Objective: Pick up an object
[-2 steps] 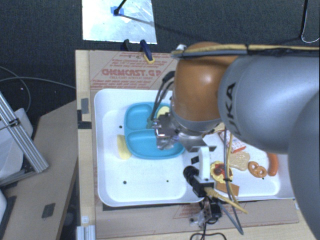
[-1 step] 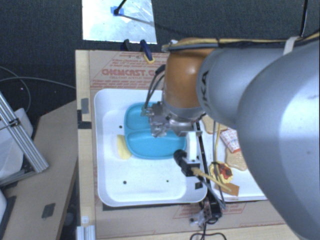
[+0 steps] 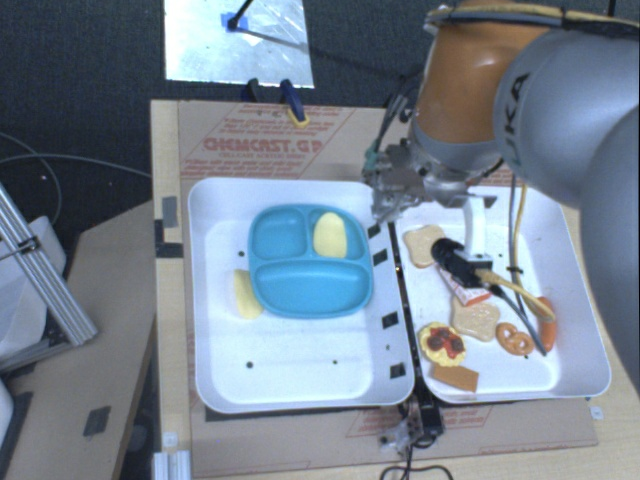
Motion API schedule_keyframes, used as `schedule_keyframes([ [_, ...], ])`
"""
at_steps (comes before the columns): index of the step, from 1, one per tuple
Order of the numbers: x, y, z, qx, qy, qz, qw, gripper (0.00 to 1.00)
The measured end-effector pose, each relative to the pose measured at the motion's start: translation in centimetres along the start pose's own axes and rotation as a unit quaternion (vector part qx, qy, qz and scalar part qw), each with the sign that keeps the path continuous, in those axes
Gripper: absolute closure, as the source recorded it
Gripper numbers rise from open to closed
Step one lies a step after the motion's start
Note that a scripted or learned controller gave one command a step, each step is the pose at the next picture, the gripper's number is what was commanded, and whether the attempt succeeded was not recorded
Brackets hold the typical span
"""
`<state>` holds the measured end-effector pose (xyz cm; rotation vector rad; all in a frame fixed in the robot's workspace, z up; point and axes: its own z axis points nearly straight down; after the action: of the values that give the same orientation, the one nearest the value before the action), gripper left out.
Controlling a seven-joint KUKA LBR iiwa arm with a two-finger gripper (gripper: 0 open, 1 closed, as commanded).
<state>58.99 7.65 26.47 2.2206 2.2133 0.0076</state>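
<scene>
A divided plate [image 3: 305, 280] sat in the left bin [image 3: 215, 368], one food piece [image 3: 330, 235] in its upper right compartment, another [image 3: 246, 295] just left of it. The right bin [image 3: 580, 353] held several food pieces (clustered toward its lower half).

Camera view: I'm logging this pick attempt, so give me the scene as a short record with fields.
left bin: holds a blue divided plate
plate contents: yellow food piece in the upper right compartment
beside plate: second yellow piece at its left edge, on the bin floor
right bin: toy foods, including a pretzel, a small pizza and toast
gripper: above the divider between the bins, near their far end
held object: none visible
</scene>
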Motion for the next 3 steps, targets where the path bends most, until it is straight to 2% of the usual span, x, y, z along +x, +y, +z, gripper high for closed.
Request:
schedule_keyframes([
  [1,3.2,-2.7,8.2,0.004,0.001,-0.004,1.0,1.0],
  [2,6.3,-7.5,-3.9,0.003,0.001,-0.005,1.0,1.0],
  [3,1.4,-8.1,1.5,0.004,0.001,-0.002,1.0,1.0],
])
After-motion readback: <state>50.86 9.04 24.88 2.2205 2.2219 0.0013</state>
